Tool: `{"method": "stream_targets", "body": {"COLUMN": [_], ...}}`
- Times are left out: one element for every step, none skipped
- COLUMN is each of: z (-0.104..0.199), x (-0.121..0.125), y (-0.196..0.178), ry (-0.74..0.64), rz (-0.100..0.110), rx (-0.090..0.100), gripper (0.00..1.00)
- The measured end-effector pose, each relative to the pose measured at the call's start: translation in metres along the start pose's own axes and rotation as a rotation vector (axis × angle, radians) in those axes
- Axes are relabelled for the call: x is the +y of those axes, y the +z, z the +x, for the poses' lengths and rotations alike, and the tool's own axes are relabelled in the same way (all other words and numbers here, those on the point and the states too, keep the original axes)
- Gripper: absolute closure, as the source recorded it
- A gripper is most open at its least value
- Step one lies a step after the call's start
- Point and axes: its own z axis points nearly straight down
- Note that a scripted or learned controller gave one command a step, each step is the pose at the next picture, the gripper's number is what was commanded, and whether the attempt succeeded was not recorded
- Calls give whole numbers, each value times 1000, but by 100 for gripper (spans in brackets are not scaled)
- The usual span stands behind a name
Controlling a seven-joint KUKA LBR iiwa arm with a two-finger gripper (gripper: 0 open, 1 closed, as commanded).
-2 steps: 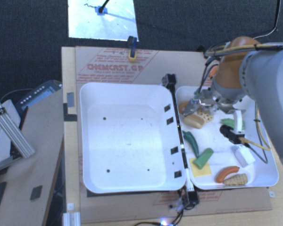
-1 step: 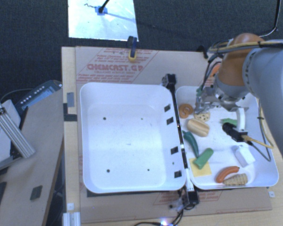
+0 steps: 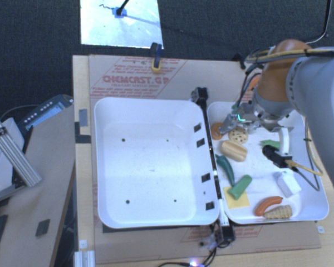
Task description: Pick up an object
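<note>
Gripper low over right bin's far corner, finger state impossible to tell; best centred squarely over cracker before closing.

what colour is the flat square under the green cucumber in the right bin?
Yellow. The flat square shows best in the camera view, partly under the cucumber in the right bin.

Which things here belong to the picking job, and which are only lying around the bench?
For the job:
- gripper, low in the right bin
- toy food there: cracker, bread roll, green pepper, cucumber, cheese slice, sausage, corn

Lying about:
- left bin
- cardboard sheet
- shiny panel
</note>
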Motion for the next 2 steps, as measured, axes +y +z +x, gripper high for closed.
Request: {"method": "stream_targets", "body": {"z": [-39,-25], "x": [-99,-49], "y": [7,11], "ry": [11,-1], "rz": [15,4], "rx": [4,2], "gripper": [0,0]}}
